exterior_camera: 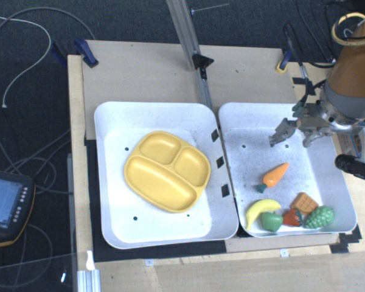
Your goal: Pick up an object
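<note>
The gripper [297,134] is hovering open and empty over the right bin [243,117], toward its twelve o'clock edge. The carrot [276,174] is lying at the gripper's seven o'clock, ungrasped, so picking is not yet done

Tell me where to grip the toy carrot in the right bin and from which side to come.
Grip the carrot across its thick orange middle, coming straight down from above. It lies flat and alone, slanting from its green end up to the right, so probably set the fingers crosswise to that slant.
</note>
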Controlling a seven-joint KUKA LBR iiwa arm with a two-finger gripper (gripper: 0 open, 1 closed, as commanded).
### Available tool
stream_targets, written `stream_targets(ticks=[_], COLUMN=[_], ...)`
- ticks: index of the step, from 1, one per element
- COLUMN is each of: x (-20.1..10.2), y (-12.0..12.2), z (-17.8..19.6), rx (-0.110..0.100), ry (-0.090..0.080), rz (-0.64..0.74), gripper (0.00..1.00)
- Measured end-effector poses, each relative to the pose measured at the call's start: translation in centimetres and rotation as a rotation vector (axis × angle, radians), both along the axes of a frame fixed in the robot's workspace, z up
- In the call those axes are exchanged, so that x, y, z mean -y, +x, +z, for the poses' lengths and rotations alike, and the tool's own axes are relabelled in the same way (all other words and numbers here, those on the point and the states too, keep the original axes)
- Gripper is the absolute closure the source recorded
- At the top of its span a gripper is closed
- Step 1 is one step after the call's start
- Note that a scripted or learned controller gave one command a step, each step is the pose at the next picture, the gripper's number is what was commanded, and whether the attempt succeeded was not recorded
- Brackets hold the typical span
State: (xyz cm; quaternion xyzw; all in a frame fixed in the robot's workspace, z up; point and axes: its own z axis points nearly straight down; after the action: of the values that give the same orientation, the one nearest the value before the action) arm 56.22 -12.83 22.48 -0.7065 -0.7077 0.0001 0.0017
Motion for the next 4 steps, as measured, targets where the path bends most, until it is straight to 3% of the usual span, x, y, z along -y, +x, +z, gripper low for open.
stream_targets(ticks=[1,4], x=[0.0,-0.4], y=[0.0,-0.3], z=[0.0,-13.5], rx=[0.0,-0.004], ry=[0.0,0.0], rz=[0.0,-0.001], gripper=[0.0,0.0])
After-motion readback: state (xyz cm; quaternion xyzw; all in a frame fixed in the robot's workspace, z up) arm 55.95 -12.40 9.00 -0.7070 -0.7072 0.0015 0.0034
